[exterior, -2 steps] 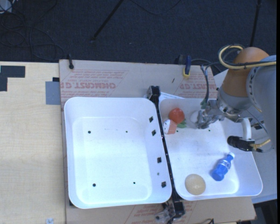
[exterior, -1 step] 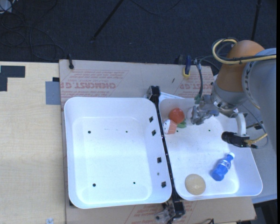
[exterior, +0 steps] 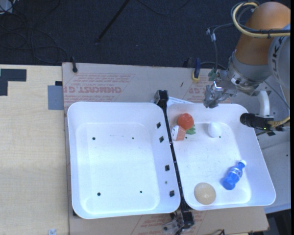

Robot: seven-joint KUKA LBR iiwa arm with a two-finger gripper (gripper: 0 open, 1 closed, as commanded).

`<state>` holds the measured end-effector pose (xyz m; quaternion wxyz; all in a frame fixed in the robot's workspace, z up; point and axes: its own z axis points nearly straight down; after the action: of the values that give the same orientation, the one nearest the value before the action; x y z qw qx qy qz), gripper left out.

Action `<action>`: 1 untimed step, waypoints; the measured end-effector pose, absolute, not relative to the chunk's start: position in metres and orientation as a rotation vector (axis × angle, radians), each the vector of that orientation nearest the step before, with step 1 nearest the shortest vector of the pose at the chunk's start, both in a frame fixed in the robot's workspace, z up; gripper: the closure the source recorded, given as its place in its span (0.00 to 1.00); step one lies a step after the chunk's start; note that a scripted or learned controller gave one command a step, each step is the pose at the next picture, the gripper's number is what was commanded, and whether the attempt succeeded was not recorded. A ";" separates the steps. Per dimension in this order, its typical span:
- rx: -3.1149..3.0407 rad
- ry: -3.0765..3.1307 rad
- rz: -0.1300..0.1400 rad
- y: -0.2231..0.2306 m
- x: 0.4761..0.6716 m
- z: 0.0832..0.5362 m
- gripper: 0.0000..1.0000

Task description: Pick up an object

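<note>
The right bin (exterior: pixel 257 155) holds a red tomato-like toy (exterior: pixel 185 121) next to a small orange and white piece (exterior: pixel 178 132) near its far left corner. A small white ball (exterior: pixel 214 129) lies a little to their right. A blue bottle (exterior: pixel 232 176) lies near the right wall, and a tan round piece (exterior: pixel 205 193) sits near the front wall. My gripper (exterior: pixel 211 101) hangs above the bin's far rim, up and right of the red toy, with nothing seen between its fingers.
The left bin (exterior: pixel 73 155) stands beside the right one, with a black divider strip (exterior: pixel 167 151) between them. Cardboard (exterior: pixel 112 84) lies under both bins. Beyond the bench there is dark floor with cables.
</note>
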<state>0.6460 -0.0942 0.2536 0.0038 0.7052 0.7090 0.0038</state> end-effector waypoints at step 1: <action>2.218 2.221 0.002 -0.107 0.644 0.307 1.00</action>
<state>0.6444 -0.1067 0.3069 0.0013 0.7067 0.7075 0.0006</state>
